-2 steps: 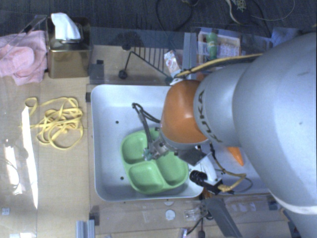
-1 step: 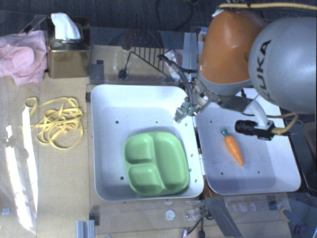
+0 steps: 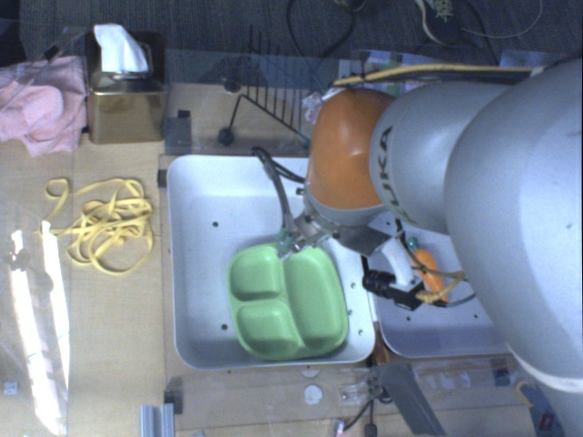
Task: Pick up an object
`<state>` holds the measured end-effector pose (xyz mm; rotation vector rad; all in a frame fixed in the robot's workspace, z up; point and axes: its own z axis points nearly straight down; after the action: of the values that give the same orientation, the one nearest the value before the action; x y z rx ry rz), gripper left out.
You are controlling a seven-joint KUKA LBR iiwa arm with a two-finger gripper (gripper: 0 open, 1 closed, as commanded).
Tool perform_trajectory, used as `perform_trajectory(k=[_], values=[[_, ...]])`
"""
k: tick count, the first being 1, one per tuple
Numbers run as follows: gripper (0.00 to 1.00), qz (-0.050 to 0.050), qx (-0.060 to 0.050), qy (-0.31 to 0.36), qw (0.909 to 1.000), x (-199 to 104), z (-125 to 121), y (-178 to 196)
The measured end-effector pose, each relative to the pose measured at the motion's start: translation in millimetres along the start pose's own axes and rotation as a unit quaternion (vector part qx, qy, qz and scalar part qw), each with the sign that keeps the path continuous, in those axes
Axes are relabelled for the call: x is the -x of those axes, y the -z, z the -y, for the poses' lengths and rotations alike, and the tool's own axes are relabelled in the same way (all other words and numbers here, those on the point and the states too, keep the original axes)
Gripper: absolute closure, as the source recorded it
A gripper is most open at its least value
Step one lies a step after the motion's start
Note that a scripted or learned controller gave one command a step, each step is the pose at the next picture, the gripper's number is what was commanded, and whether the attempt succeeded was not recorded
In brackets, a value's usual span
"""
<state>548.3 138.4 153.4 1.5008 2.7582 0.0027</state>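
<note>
Camera view reads "KUKA" on the arm [image 3: 437, 153]; gripper [image 3: 293, 241] grip unclear at green tray [image 3: 287, 303].

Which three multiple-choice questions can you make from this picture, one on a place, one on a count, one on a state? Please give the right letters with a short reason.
1. Where does the green tray lie?
A. in the left bin
B. in the right bin
C. on the bench

2. How many compartments does the tray have?
A. two
B. three
C. five

3. How does the tray rest?
A. flat, open side up
B. upside down
C. on its edge

Key:
1 A, it lies on the floor of the left bin.
2 B, two small hollows sit beside one long hollow.
3 A, its hollows face the camera.
</note>
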Motion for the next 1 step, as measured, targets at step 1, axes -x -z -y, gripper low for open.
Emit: perform_trajectory(k=[1], values=[[1.0,0.0,0.0,-0.108,0.9941,-74.9,16.9,-29.8]])
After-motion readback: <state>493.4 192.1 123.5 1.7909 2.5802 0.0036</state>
